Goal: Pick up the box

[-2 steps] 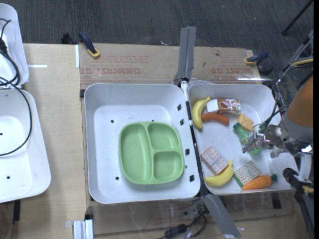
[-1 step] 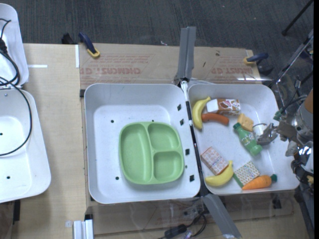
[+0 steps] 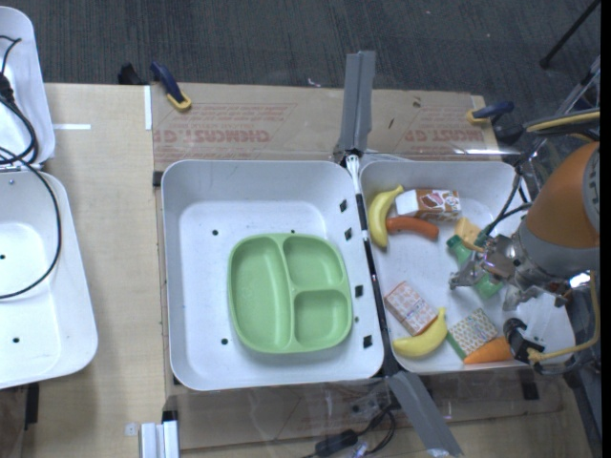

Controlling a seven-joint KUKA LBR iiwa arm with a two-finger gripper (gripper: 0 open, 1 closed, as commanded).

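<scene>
Dark carpet lies behind the counter (image 3: 105, 160), where a cardboard sheet (image 3: 286, 122) under the bins carries red print, mirrored and hard to read. Two white bins sit side by side. Left bin (image 3: 191, 256) holds a green divided plate (image 3: 289, 294). Right bin (image 3: 420, 170) holds the clutter: a box (image 3: 434, 201) with a red and white printed label, too small to read, lies near the far wall, just beside a yellow banana (image 3: 381, 215) and touching a red-orange sausage-shaped piece (image 3: 411, 226).

The arm (image 3: 568, 213) reaches in from the right, and its end effector (image 3: 482, 270) sits low over the middle of the right bin, among small green pieces (image 3: 462, 249). How wide it stands cannot be told, and nothing can be seen held in it. It is apart from the box, nearer the viewer.

Closer to the near wall lie a pink patterned packet (image 3: 409, 305), a second banana (image 3: 422, 340), a checkered packet (image 3: 474, 331) and an orange wedge (image 3: 489, 352). A small yellow block (image 3: 468, 231) lies between the box and the end effector.
</scene>
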